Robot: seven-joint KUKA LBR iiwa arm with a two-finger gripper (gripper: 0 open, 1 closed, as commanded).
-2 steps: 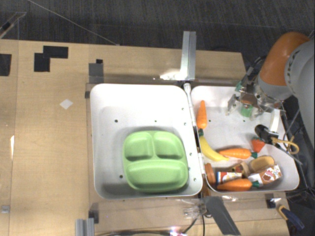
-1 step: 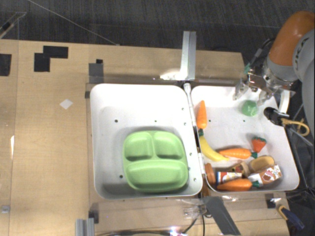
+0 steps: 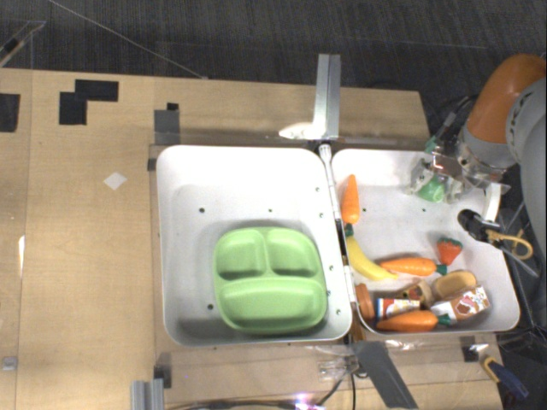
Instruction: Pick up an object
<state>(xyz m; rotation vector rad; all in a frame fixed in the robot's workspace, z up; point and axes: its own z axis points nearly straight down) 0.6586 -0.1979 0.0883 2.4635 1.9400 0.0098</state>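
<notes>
My gripper (image 3: 434, 180) hangs over the far right part of the right bin (image 3: 389, 212). A small green object (image 3: 432, 190) sits between its fingers, and they are shut on it. The orange band of the arm (image 3: 502, 101) shows above the wrist at the right edge. Below in the same bin lie an orange carrot (image 3: 349, 199) by the left wall, a yellow banana (image 3: 367, 264), a second carrot (image 3: 410, 266) and a small strawberry (image 3: 449, 250).
Several toy foods crowd the near edge of the right bin, among them a brown bottle (image 3: 457, 299) and an orange piece (image 3: 408, 320). A green divided plate (image 3: 269, 278) lies in the left bin (image 3: 197, 195). A metal post (image 3: 328, 96) stands behind the bins.
</notes>
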